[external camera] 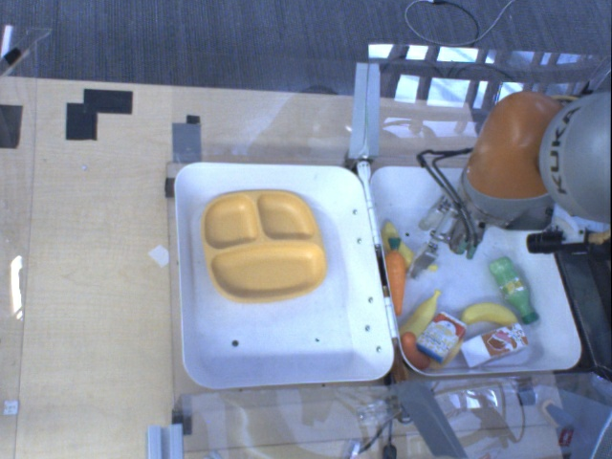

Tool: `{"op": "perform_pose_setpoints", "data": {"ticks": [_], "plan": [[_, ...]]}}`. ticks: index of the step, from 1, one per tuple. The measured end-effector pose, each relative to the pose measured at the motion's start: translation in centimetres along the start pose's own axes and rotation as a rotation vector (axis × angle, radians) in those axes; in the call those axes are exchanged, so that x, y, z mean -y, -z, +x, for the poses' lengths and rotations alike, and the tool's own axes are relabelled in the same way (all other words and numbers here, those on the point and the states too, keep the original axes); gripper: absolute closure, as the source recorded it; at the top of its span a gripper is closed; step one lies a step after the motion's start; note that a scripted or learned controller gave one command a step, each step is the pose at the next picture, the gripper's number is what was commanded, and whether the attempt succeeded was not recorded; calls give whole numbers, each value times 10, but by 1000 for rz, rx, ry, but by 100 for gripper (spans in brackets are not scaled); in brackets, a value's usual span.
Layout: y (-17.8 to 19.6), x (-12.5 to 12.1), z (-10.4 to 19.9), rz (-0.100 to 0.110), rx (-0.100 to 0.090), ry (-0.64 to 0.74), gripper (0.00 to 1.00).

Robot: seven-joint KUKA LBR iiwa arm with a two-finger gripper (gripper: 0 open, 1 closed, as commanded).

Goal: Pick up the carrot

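Your carrot (pixel 396 281) lies untouched along the left wall of the right bin (pixel 564 344), beside the banana (pixel 490 312) and 2 cartons. The gripper (pixel 432 240) hovers just above it, slightly right — fingers spread, nothing between them. Descent, grasp and lift all remain.

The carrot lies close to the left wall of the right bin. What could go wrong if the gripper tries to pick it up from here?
1. The carrot lies along the bin wall, so a finger may strike the wall rather than slip beside it.
2. Yellow items touch its upper end, and a yellow piece lies by its lower end; the gripper may pinch or push those instead.
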State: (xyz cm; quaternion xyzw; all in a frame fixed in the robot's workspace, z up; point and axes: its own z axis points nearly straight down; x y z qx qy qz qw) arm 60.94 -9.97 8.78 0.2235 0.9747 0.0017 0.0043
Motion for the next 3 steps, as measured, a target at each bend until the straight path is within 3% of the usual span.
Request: {"op": "perform_pose_setpoints", "data": {"ticks": [1, 2, 3], "plan": [[2, 0, 26, -1, 9, 84, 0], [10, -2, 27, -4, 3, 82, 100], [106, -84, 68, -6, 16, 18, 100]]}}
